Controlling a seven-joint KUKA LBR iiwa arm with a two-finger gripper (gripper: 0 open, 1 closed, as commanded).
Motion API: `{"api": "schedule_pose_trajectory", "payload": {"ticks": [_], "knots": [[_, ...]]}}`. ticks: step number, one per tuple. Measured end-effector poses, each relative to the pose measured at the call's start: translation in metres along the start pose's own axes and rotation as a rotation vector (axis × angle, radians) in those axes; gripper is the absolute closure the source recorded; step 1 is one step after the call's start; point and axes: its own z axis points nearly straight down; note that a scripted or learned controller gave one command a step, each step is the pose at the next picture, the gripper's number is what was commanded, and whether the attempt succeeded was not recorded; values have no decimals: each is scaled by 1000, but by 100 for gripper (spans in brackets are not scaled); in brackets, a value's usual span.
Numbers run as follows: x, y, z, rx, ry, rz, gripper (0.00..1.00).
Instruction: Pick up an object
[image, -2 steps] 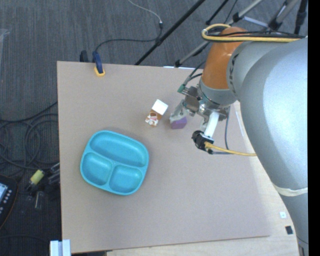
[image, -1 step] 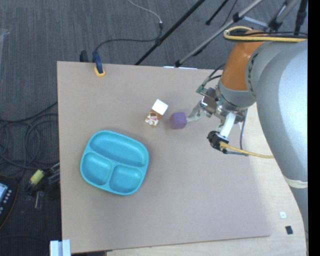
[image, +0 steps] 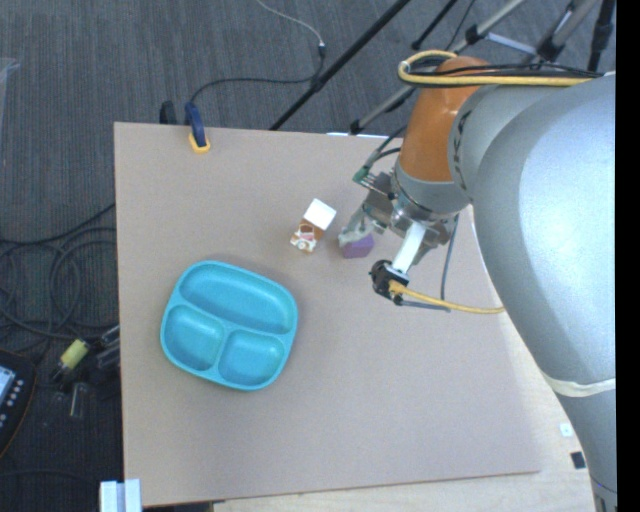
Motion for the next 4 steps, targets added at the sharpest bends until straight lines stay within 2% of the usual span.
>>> {"api": "schedule_pose_trajectory", "payload": {"ticks": [1, 2, 3, 4], "knots": [[65, -32, -43, -4, 0, 102, 0], [30, -30, 0, -2, -1, -56, 0], [56, -70, -1, -2, 0, -277, 0], [28, -103, 0, -1, 0, -309, 0]]}}
